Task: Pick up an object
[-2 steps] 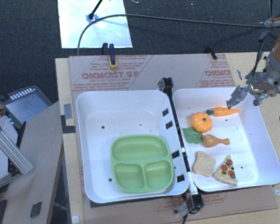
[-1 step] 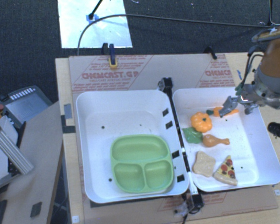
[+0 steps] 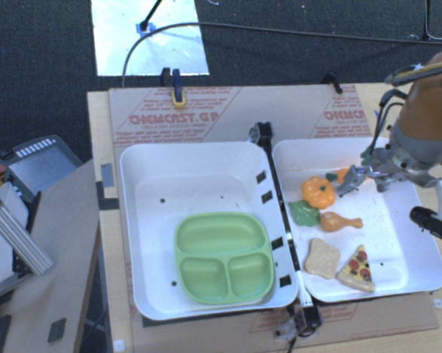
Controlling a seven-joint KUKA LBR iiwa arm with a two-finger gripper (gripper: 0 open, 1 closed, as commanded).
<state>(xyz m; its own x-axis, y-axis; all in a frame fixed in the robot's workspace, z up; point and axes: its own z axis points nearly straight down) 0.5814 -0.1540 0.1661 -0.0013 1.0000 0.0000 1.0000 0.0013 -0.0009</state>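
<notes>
A green three-compartment tray lies in the left white bin (toward its near side), with a shiny metal sheet beyond the tabletop.

We look down from a single fixed camera set above the bench, tilted toward its far edge. Both white bins sit at mid-distance in the frame's centre, with dark floor beyond the bench and the arm reaching in from its right.

A pale green tray, an orange pumpkin, and a red-dotted pizza slice sit in 2 white bins.
</notes>
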